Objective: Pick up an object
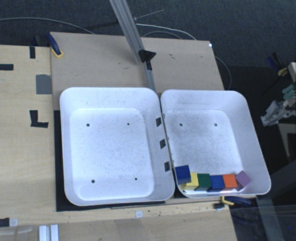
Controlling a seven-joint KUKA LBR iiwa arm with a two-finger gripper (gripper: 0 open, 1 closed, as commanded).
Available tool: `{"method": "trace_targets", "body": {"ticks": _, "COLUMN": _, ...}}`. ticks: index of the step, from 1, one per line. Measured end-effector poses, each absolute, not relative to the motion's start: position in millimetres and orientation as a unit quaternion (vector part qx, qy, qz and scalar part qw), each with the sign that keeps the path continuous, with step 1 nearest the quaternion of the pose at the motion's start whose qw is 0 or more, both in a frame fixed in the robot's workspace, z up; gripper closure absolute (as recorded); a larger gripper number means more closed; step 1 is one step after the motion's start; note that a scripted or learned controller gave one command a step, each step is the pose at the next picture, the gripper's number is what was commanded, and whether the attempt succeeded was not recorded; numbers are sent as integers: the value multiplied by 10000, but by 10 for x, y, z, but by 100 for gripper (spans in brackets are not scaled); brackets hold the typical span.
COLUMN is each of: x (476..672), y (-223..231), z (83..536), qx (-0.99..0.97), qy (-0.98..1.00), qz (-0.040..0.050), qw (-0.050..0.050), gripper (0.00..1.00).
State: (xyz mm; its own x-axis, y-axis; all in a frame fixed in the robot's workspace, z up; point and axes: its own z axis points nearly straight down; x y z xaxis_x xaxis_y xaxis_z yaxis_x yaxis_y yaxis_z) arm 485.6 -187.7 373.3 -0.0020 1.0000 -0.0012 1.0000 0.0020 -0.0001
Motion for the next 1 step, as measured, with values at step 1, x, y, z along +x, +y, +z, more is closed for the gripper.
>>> {"method": "trace_targets", "body": {"ticks": 1, "x": 4831, "y": -1728, "z": 3928, "qx": 7059, "qy": 7083, "qz": 5, "qw": 10, "gripper": 100}}
